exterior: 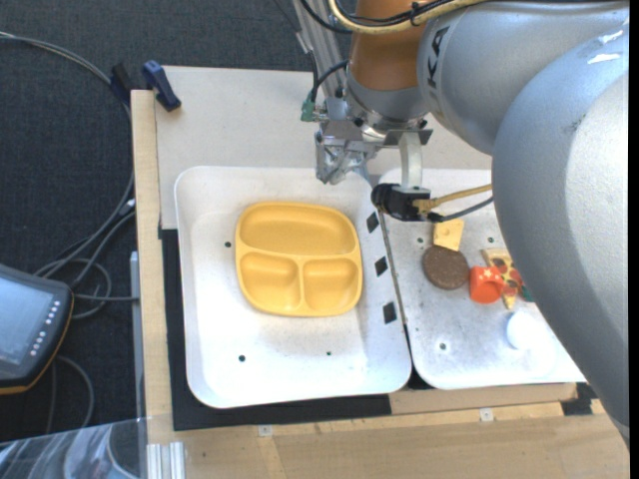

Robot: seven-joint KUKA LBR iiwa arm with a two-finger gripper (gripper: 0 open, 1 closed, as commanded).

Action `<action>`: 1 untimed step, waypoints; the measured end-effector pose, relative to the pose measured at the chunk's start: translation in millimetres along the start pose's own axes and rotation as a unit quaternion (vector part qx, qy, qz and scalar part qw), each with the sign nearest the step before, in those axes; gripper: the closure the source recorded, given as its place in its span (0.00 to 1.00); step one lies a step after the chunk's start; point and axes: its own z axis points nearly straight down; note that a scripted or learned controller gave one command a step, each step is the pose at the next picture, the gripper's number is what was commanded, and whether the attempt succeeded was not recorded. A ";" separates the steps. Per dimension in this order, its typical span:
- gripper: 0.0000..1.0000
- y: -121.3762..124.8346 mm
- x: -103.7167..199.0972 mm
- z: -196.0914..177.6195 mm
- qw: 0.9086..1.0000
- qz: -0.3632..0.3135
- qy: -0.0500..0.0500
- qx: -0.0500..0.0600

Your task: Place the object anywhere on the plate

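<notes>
Yellow 3-compartment plastic plate in left bin; metal gripper above its rim, jaw state unclear

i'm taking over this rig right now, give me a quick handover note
Gripper: hangs over the far rim of the left bin, just beyond the plate; whether its fingers are open or shut can't be told, and nothing is seen between them.
Plate: yellow, three compartments, in the left bin, nothing on it.
Objects: brown disc, yellow wedge, orange-red item and a pale piece all lie in the right bin.
Done: nothing placed yet.
Left: pick an object and set it on the plate.
</notes>
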 end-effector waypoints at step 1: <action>0.00 -0.2 0.3 0.0 1.000 0.000 0.000 0.001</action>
